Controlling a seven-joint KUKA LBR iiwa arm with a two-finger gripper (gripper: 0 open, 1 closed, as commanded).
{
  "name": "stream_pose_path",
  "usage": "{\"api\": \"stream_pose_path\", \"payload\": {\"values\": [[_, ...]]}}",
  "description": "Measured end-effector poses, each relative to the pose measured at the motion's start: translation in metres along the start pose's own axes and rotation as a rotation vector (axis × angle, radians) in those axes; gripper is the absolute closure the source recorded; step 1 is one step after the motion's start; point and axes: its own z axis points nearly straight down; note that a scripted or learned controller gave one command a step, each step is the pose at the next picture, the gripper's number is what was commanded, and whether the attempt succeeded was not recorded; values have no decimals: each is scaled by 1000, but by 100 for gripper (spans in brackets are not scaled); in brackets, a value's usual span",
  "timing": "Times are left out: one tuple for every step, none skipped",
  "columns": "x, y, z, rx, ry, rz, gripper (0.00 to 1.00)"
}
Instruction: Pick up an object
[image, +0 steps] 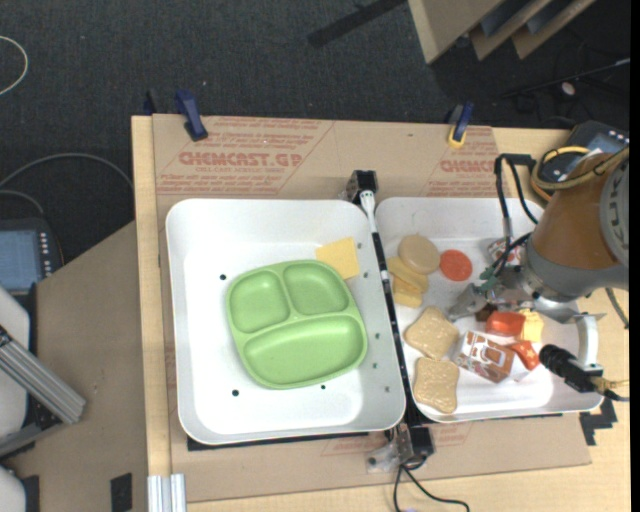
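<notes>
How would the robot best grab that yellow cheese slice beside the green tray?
Probably by the yellow cheese slice at its upper right corner, coming straight down: it lies flat, its lower left meets the green tray, and that corner faces bare bin floor.

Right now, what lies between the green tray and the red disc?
In the camera view, between the green tray and red disc: the bins' rims, then tan round pieces.

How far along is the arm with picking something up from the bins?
Nothing looks lifted yet. The end effector is low in the right bin, beside the red-orange piece and the bread slice, which lie on the bin floor. The grasp and lift are still ahead. The green tray sits in the left bin.
</notes>
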Motion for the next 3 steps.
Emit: {"api": "stream_pose_path", "payload": {"values": [[-2,4,-13,-10,-8,-1,100],[-1,4,-12,-9,-7,-1,0],[-1,4,-22,-12,-8,0,100]]}}
